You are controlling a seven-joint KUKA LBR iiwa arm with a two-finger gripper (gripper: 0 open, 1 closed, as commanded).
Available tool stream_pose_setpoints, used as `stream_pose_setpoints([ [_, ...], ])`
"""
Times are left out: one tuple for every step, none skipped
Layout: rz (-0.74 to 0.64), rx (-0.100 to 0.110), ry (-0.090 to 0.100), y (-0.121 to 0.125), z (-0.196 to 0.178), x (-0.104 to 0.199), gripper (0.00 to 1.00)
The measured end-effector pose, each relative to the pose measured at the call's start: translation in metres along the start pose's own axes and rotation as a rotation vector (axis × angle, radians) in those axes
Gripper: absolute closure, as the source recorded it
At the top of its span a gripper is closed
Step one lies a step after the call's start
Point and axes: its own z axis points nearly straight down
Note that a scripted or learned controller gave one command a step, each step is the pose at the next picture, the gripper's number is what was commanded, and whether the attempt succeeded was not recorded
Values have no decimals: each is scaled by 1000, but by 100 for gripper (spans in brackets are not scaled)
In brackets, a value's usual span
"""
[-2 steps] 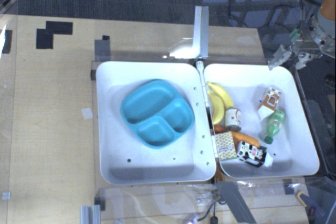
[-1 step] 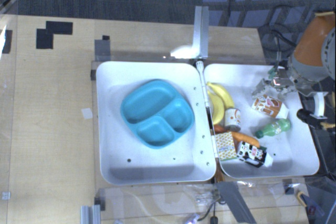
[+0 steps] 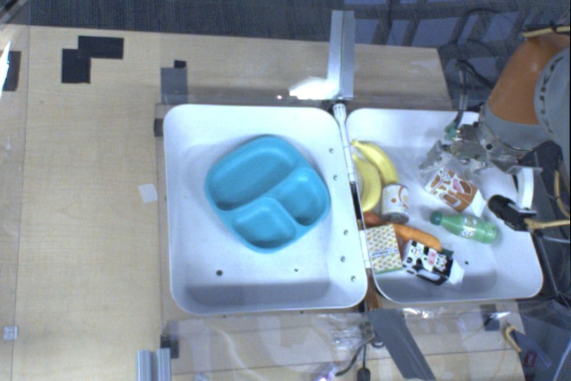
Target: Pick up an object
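**A:** What sits at the left of the frame?

**B:** The wooden desk (image 3: 80,219) with black marks in its upper left. Then the left bin (image 3: 192,281), holding a blue divided plate (image 3: 266,202) that lies tilted across its middle.

**A:** And past the divider?

**B:** The right bin (image 3: 508,281), which is crowded. A yellow banana (image 3: 375,174) lies along its left wall. Just below it stands a small white cup (image 3: 394,199) with a dark mark. Lower down lies a yellowish card packet (image 3: 384,247), and beside it an orange carrot-like piece (image 3: 417,236) touches a black-and-white carton (image 3: 430,262).

**A:** Further right?

**B:** A brown-and-white snack pouch (image 3: 451,189), with a green bottle (image 3: 464,226) lying on its side just below it.

**A:** Where is the arm?

**B:** It comes in from the right edge, with the orange band (image 3: 522,80) at the upper right. The gripper (image 3: 464,143) is low over the upper part of the right bin, just above the snack pouch. I cannot tell whether it is spread or pressed together, and I see nothing clearly between its tips.
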Motion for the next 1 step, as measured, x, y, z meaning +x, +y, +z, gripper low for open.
stream_pose_setpoints([
  [-59, 0, -2, -1, 0, 4, 0],
])
